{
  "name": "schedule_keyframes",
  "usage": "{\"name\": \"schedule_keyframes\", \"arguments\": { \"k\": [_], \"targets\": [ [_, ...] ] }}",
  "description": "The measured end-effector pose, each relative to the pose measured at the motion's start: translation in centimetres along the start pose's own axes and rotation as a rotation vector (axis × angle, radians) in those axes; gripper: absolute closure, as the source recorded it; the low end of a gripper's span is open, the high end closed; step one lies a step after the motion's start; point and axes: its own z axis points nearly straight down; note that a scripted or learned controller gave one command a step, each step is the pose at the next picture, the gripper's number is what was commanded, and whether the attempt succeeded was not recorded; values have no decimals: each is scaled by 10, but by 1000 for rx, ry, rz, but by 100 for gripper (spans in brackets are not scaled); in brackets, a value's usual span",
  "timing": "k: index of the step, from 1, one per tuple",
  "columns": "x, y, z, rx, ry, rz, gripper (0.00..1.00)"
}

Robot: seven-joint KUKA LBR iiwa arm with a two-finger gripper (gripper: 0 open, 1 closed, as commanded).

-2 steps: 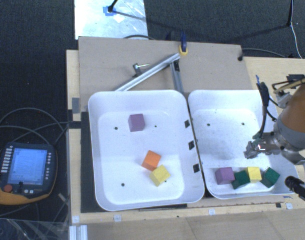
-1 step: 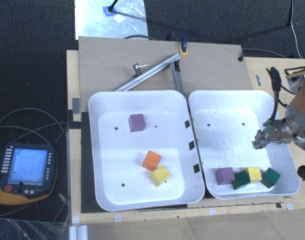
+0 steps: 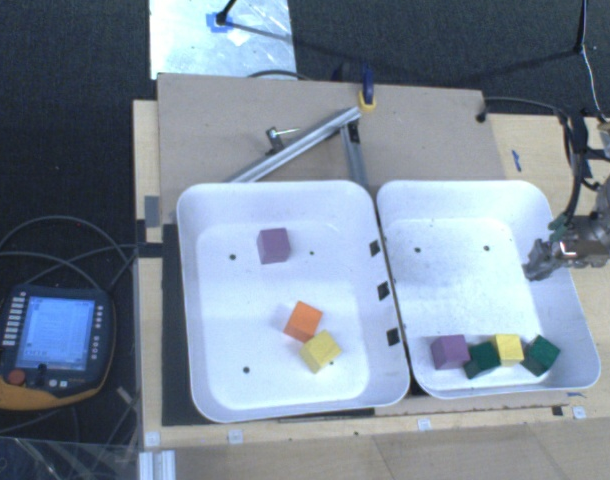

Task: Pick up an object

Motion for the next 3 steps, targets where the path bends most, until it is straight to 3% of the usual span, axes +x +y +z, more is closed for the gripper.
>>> {"name": "schedule_keyframes", "arguments": {
  "k": [1, 3],
  "targets": [
    [42, 0, 3, 5, 3, -4, 100],
    [160, -5, 24, 6, 5, -7, 100]
  ]
}}
